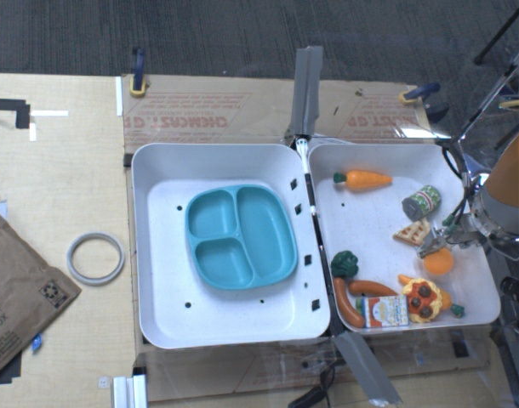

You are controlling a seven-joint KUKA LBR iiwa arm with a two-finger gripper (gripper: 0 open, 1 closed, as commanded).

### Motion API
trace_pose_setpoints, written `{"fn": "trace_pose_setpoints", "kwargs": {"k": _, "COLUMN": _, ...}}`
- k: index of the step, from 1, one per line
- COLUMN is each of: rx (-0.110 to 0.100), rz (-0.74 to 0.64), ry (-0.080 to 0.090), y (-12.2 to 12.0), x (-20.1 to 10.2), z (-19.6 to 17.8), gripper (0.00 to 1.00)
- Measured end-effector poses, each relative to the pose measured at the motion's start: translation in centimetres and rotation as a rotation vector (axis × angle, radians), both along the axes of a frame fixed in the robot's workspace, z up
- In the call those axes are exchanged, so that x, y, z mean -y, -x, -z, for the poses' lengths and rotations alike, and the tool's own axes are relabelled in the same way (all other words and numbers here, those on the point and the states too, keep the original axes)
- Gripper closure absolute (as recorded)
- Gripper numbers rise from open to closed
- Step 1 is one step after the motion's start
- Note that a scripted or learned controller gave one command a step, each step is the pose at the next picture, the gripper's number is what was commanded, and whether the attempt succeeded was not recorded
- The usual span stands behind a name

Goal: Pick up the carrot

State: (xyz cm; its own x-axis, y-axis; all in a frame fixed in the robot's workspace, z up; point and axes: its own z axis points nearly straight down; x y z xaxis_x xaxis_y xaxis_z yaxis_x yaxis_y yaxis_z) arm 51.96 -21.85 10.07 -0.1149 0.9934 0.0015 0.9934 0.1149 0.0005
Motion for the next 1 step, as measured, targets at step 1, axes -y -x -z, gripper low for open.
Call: {"fn": "trace_pose_setpoints", "kwargs": {"k": 1, "rx": -0.001, "rz": -0.107, "ry": 0.002, "y": 0.07, "x": -5.05, "z": -8.59, "gripper": 1.00}}
